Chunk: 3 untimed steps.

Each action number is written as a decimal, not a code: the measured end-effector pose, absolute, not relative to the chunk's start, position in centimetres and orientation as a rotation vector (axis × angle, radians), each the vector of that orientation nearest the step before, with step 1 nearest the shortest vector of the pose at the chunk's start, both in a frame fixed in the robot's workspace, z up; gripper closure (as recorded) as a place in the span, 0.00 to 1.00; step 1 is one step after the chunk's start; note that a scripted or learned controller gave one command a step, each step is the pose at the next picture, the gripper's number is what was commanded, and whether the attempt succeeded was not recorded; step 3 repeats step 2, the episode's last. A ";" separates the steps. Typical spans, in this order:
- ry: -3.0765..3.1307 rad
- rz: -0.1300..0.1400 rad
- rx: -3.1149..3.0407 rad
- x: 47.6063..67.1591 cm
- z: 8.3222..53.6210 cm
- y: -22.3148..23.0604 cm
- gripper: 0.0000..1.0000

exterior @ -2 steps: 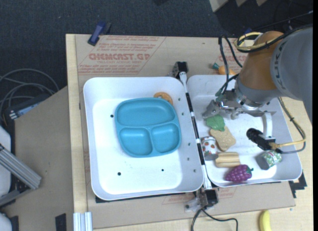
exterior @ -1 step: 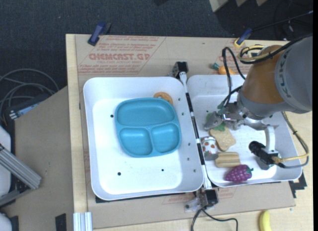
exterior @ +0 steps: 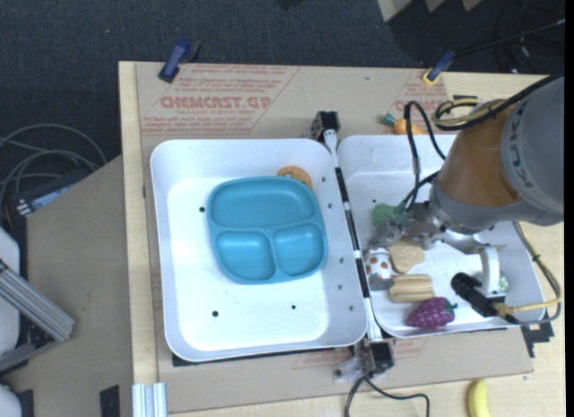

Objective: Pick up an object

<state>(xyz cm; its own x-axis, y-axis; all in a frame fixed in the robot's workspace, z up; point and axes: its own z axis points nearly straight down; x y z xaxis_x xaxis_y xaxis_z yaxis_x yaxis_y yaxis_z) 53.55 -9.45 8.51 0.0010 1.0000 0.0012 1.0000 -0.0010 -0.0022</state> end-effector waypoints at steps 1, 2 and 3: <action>-2.219 0.000 -2.223 53.6 9.5 -9.4 1.00; -2.224 -0.003 -2.221 52.8 22.0 -4.4 1.00; -2.224 -0.003 -2.221 52.8 22.0 -4.4 1.00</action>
